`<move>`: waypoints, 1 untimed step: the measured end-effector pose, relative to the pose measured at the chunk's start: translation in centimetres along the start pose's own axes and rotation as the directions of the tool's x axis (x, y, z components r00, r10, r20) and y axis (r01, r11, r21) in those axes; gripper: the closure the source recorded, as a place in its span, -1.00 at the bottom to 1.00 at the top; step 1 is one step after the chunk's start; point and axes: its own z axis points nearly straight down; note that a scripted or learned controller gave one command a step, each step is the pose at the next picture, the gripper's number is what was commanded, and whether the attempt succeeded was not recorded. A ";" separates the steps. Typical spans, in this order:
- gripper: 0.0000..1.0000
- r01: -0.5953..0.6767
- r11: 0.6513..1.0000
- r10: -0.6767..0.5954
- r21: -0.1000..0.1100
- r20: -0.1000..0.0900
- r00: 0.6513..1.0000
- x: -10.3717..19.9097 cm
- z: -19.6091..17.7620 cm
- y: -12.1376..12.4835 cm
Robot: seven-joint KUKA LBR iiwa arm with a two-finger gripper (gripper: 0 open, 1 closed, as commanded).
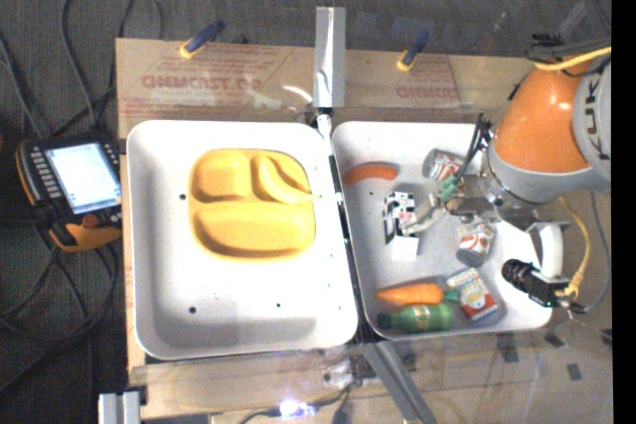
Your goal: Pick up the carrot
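Near the front edge of the right bin (348, 293) lies the carrot (409, 294), orange, lengthwise left to right, with its thin tip toward the right; just in front of it, touching or nearly so, lies a green bottle (417, 318) with a yellow label, parallel to it; at the carrot's right end sits a small red and white carton (475, 296); toward the back left of that bin lies a red-orange sausage (369, 174); near the middle stands a small black and white box (400, 211) with a white block (403, 247) just in front of it; over the bin's right half hangs the end effector (444, 204), below the arm's grey wrist and orange band (537, 129); how its jaws stand I cannot tell, as wires and small coloured parts clutter the spot; it is well apart from the carrot, which lies free on the bin floor; a crumpled red and white packet (475, 238) lies just in front of the wrist; the left bin (159, 313) holds a yellow divided tray (253, 204) set toward its back; both bins rest side by side on the surface (179, 79), a brown board with two blue and yellow clamps at its far edge; left of the board, a teach pendant (72, 179) with a lit screen lies on the dark floor among cables
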 end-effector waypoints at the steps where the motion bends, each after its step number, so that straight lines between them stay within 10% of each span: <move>1: -1.00 0.387 0.922 -0.387 -0.001 0.000 0.922 -3.4 7.0 -1.8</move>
